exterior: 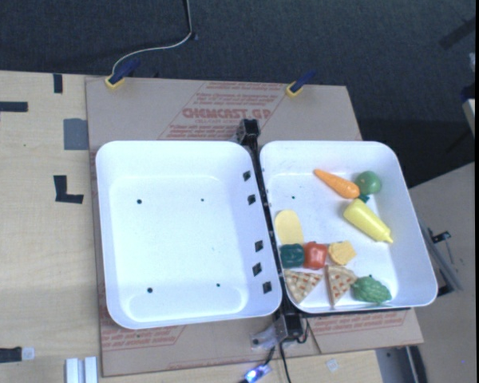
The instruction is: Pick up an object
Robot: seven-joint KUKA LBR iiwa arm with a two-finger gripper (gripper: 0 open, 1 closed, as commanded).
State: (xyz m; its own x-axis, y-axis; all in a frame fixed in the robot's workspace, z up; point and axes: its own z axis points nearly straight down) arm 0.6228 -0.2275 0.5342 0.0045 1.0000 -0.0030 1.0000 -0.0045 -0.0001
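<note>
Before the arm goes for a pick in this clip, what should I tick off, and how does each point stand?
1. Toys are in the right white bin: ok.
2. Orange toy carrot lies apart from the yellow corn cob: ok.
3. Carrot is clear of the round green toy: not ok, they touch.
4. Two waffle-pattern pizza slices and the leafy green toy have finger room: not ok, crowded along the near wall.
5. Gripper readiness: cannot tell.

Toy foods (335, 238) clustered in right bin (407, 214), perhaps plastic
</note>
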